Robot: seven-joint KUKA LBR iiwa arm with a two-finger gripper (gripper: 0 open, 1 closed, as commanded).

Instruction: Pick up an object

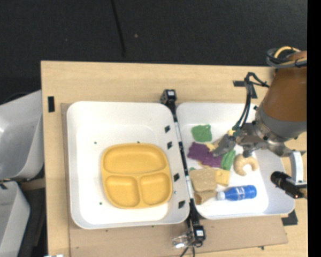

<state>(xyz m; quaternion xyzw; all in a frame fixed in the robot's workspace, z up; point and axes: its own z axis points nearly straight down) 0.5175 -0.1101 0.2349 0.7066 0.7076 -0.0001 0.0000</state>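
Pale wooden worktop (112,82), two white bins. Gripper (228,146) low in right bin (214,111), over purple toy (201,153); fingers' spread impossible to tell. Probably light, soft plastic; best pinched across middle.

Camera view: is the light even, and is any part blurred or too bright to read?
In the camera view the white bins are bright and nearly washed out, with soft shadows only; the yellow tray reads clearly; the small items near the gripper are soft and low in detail, and the floor above the bench is very dark.
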